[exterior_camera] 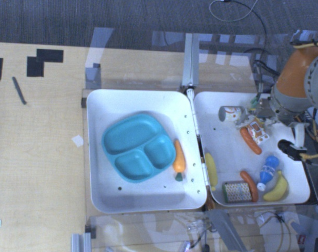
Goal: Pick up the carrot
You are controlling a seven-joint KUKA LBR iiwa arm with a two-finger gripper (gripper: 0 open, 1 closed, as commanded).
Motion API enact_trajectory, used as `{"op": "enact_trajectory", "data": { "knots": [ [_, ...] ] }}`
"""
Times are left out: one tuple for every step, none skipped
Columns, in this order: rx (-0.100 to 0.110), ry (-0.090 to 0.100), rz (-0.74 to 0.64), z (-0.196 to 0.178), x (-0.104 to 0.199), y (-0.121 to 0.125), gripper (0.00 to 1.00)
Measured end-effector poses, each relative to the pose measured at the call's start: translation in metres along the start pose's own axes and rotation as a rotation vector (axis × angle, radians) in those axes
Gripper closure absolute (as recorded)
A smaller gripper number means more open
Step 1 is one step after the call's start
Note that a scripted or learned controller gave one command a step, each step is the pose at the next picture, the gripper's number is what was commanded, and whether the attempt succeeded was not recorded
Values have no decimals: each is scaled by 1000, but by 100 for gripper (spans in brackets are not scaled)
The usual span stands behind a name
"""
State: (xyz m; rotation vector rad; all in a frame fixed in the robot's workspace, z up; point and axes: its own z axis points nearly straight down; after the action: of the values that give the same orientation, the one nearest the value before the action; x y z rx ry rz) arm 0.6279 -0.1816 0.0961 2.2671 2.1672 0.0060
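Carrot (178, 157) is lying in the left bin (98, 140), lengthwise, pressed against the right edge of the blue tray (137, 147), green tip pointing toward the near wall. Nothing is touching it.

Arm (300, 80) is reaching in from the right, over the right bin (222, 135), well apart from the carrot, with the divider between bins lying between them. Hand (256, 117) is hanging over the far part of the right bin, above a small packet (258, 133) and next to a tipped can (231, 113). Cannot tell whether the hand is spread or pressed together; the wrist is covering it.

Also sitting in the right bin: sausage (250, 141) just under the hand, second sausage (248, 185), grater (237, 191), bottle (268, 172), banana (277, 189), yellow piece (211, 171) along the left wall.

Both bins are resting on the bench (38, 156).
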Motion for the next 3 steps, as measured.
{"op": "enact_trajectory", "data": {
  "knots": [
    [1,1,-58,-26,50,15,0],
    [3,1,65,-50,35,-38,0],
    [-24,-7,63,-20,42,-30,0]
  ]
}}
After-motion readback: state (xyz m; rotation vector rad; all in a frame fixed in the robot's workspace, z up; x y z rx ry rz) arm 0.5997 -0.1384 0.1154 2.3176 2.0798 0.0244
